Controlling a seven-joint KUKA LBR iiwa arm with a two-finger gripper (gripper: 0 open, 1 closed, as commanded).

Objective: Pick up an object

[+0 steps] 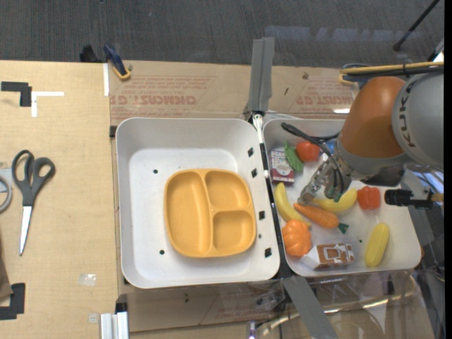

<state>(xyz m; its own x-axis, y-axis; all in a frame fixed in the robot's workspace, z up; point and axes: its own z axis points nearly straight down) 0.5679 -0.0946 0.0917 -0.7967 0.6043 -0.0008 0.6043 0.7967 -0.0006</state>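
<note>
The right bin (408, 260) holds several toy foods. An orange carrot (318, 216) lies in its middle, between a yellow banana (282, 202) on the left and a second banana (342, 203) on the right. My gripper (322, 189) hangs low over the bin, just above the carrot and touching or nearly touching the second banana. I see nothing lifted off the floor of the bin. The orange and grey wrist (374, 126) hides part of the bin's back right.
Also in the right bin are a small pumpkin (296, 237), a carton (335, 255), corn (376, 244), a red fruit (369, 198), a tomato (308, 151) and a red packet (281, 163). The left bin (134, 210) holds a yellow divided plate (210, 212). Scissors (30, 189) lie far left.
</note>
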